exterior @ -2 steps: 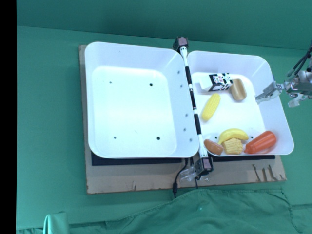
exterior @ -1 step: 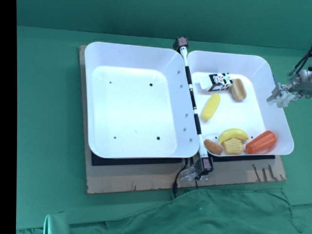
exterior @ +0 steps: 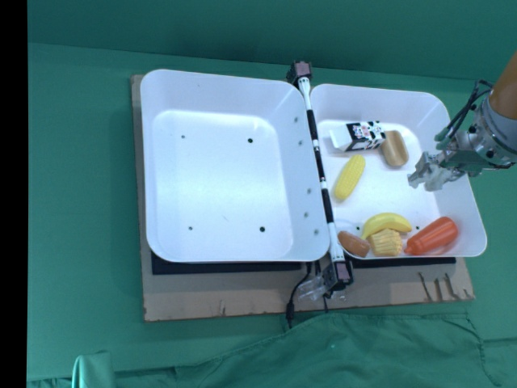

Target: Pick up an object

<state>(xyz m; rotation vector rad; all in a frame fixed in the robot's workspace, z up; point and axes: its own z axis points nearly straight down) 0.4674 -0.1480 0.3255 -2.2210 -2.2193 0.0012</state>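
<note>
Corn cob (exterior: 349, 178) lying lengthwise, tilted upper-right, gripper (exterior: 426, 176) nearby

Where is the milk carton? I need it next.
In the camera view, the milk carton lies in the right bin, near its far left corner, between the divider and the bread roll.

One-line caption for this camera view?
Grey arm's gripper hovers over the right white bin of toy foods, above the orange plastic carrot.
</note>
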